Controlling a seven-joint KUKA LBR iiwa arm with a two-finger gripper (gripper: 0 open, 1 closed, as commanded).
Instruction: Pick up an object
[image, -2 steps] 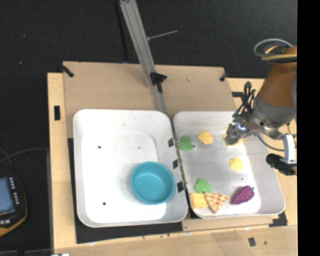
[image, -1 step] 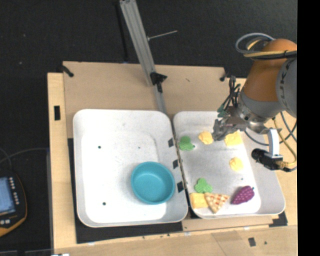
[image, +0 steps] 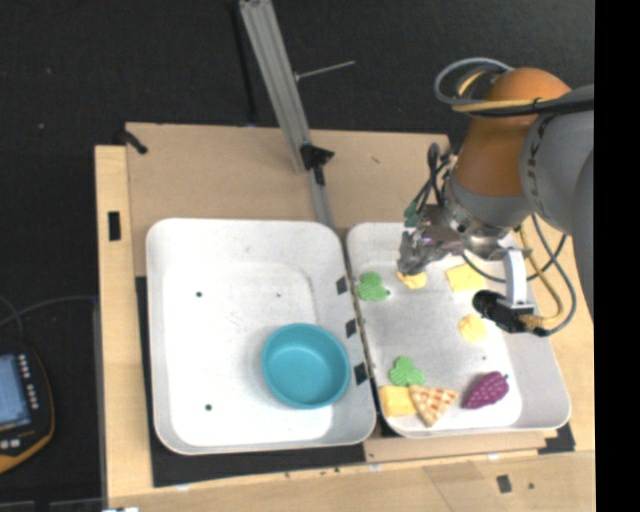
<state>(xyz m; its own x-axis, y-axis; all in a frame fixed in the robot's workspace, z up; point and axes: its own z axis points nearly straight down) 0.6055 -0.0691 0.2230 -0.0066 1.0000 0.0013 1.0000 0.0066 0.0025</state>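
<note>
My gripper (image: 412, 262) hangs low over the far part of the right bin (image: 440, 320), directly above a small yellow piece (image: 413, 281) that it seems to touch. A green leafy toy (image: 373, 289) lies just left of it. A flat yellow slice (image: 463, 277) sits to its right and a small yellow lump (image: 472, 326) nearer the middle. Along the bin's near edge lie a second green piece (image: 405, 372), a yellow block (image: 396, 401), a pizza slice (image: 434, 403) and purple grapes (image: 486, 389).
The left bin (image: 200, 270) holds a blue bowl (image: 303, 364). A grey metal pole (image: 285, 100) slants up from between the bins. Cables and a black fitting (image: 500, 308) hang off the wrist over the right bin's right side.
</note>
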